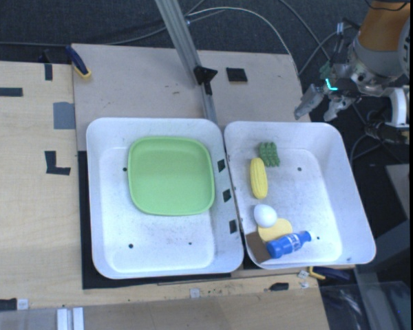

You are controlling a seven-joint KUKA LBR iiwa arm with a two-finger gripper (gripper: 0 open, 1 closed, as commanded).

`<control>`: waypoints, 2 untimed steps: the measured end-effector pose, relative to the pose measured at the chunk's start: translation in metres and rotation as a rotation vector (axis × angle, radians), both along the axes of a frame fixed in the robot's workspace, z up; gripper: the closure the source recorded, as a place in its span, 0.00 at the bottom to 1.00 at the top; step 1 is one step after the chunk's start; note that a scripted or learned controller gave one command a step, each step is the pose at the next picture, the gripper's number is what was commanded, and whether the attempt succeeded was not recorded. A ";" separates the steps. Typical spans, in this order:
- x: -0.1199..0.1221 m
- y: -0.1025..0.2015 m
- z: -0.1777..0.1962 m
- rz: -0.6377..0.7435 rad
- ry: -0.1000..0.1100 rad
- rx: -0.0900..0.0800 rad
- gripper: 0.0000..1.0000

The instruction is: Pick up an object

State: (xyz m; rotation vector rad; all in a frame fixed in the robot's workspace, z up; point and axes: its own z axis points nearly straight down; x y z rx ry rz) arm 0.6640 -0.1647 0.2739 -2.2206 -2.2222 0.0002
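I see my end effector (321, 106) spread wide, parked beyond the right bin (344, 184), carrying nothing; the corn (259, 177) lies below-left of it, unobstructed for picking.

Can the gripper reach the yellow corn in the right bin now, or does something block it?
Probably yes. The gripper is open above the bin's far rim, and the corn lies uncovered, apart from the green toy.

Matt green plastic plate (171, 175), glossy white speckled bins (103, 205), pale wooden bench (20, 184).
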 end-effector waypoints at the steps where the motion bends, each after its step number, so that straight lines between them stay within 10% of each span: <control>1: 0.000 0.000 0.000 0.000 0.000 0.000 0.00; 2: -0.011 -0.001 -0.053 0.000 0.005 0.001 0.00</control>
